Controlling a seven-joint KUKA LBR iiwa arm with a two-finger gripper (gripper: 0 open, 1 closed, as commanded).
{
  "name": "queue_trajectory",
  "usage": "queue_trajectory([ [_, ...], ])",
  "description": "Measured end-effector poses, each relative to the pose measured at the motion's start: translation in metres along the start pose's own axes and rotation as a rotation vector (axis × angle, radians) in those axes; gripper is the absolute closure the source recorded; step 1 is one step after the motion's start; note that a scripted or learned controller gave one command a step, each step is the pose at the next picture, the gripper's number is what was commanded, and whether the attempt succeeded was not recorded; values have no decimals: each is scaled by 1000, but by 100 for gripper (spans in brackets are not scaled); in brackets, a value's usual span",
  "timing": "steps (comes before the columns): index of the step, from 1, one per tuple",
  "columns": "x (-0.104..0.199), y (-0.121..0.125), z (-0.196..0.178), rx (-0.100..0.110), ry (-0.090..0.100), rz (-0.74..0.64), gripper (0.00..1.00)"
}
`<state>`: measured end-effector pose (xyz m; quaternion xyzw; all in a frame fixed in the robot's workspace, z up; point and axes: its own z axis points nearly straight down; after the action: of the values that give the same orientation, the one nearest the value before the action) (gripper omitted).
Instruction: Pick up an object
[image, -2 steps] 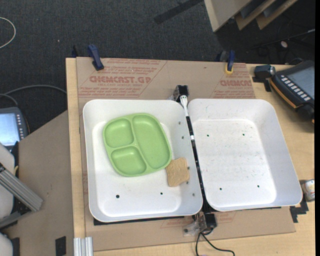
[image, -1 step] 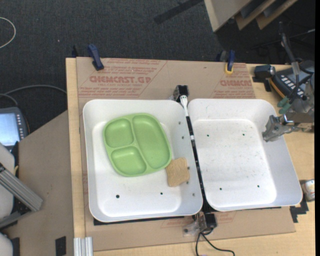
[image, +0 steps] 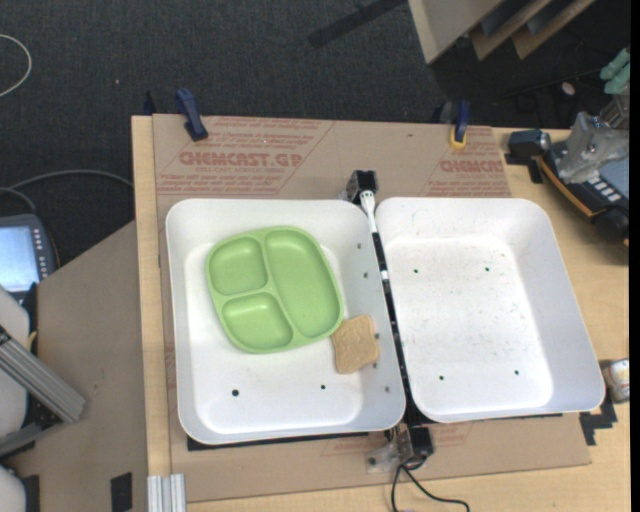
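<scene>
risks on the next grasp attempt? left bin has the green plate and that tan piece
1. The tan flat piece touches the rim of the green divided plate; fingers closing on it may catch or shove the plate.
2. The piece lies flat and close to the left bin's right wall, leaving little room for a finger on that side.
3. The plate is wide and shallow, so a two-finger pinch would probably have to take its rim and could slip off.

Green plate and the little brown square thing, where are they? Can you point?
green plate (image: 275, 290), camera view, on the ridge where its three sections meet.
brown square piece (image: 355, 344), camera view, on the middle of its top face.
</scene>
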<state>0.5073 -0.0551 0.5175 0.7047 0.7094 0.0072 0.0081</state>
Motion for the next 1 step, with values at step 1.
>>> queue_trajectory([
  [1,-4,-32,103,33,2,9,100],
])
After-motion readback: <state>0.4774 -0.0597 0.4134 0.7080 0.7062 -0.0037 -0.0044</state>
